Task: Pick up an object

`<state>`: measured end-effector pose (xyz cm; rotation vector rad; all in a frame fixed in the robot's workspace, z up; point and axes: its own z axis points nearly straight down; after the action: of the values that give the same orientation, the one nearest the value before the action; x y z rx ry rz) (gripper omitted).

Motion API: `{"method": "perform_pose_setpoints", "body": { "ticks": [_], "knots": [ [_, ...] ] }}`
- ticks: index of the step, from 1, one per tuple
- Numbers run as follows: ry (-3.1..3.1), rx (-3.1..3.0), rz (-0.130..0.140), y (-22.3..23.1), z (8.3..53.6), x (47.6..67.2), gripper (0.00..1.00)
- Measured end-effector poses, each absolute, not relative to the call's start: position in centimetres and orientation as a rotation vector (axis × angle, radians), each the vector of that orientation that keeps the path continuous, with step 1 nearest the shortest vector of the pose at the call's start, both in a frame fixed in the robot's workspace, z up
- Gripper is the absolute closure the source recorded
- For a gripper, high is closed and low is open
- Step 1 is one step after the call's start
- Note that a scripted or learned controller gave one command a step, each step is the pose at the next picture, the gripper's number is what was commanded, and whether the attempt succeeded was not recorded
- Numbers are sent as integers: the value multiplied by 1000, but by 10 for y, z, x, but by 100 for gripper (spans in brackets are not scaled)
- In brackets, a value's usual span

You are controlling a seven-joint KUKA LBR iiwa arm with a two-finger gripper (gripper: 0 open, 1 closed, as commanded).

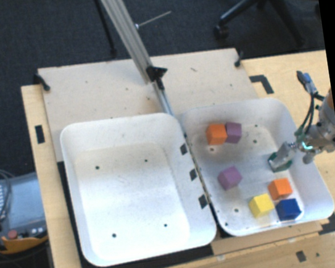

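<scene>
Pale wood counter carries two white bins, and nearest the camera in the right bin sit a blue cube, a yellow cube and an orange cube, clustered close together. Just beyond them the end effector hovers over the bin's right side with nothing between its parts, though whether it is spread or pressed together I cannot tell; this looks like the approach step, calling next for a descent onto one cube. Farther back lie a purple cube, then an orange block touching another purple block.
</scene>
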<state>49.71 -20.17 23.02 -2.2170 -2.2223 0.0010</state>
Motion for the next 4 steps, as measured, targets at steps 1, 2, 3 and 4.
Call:
{"method": "perform_pose_setpoints", "body": {
  "ticks": [1, 2, 3, 4],
  "knots": [
    [-2224, -2221, -2, -202, 232, 498, 0],
    [-2219, -2222, 5, -206, 190, 497, 0],
    [-2215, -2225, 5, -204, 143, 504, 0],
    [-2222, -2228, 0, -206, 98, 505, 0]
  ]
}}
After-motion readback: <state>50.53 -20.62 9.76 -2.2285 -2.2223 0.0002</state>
